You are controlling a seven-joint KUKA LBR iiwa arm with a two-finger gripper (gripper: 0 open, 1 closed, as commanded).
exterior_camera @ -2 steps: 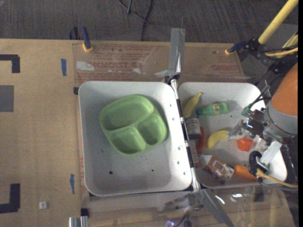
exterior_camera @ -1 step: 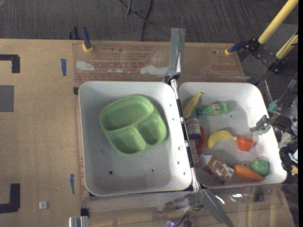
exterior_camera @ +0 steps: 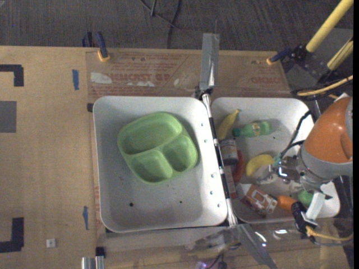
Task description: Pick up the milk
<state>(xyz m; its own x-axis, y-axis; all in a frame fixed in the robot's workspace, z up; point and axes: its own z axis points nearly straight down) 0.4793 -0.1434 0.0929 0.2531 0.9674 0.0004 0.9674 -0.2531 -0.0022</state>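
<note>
Orange-banded arm (exterior_camera: pixel 332 136) hangs over the right bin (exterior_camera: pixel 291 106) — gripper (exterior_camera: pixel 280 171) beside a yellow piece (exterior_camera: pixel 259 163), grip state unclear.

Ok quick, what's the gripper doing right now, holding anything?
Gripper: over the right bin, beside a yellow toy; open or closed cannot be told.
</note>
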